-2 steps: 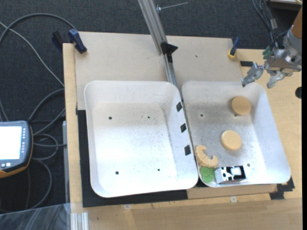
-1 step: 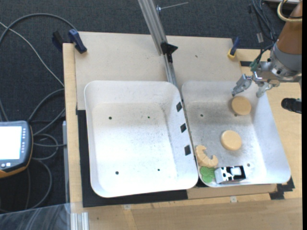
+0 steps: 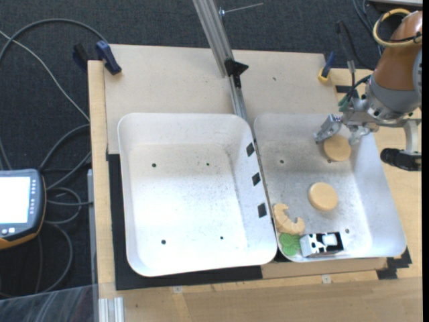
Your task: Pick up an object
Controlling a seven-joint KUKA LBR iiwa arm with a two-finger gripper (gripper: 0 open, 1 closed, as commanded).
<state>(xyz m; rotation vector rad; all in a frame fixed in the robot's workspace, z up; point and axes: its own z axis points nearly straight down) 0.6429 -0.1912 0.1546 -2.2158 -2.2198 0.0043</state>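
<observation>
I see the claw [image 3: 340, 131] low over the right bin [image 3: 375, 200], near its far wall, fingers spread wide w/ nothing between them. Tan disc [image 3: 337, 149] sits just under/nearer me than the claw; round, so no long axis. Second tan disc [image 3: 323, 196] lies further toward me, open floor around it. Curved tan piece [image 3: 287, 217], green item [image 3: 289, 244] & black-white block [image 3: 322, 243] crowd the near-left corner. Left bin [image 3: 181, 193] sits across the divider, on the tabletop [image 3: 167, 79].
</observation>
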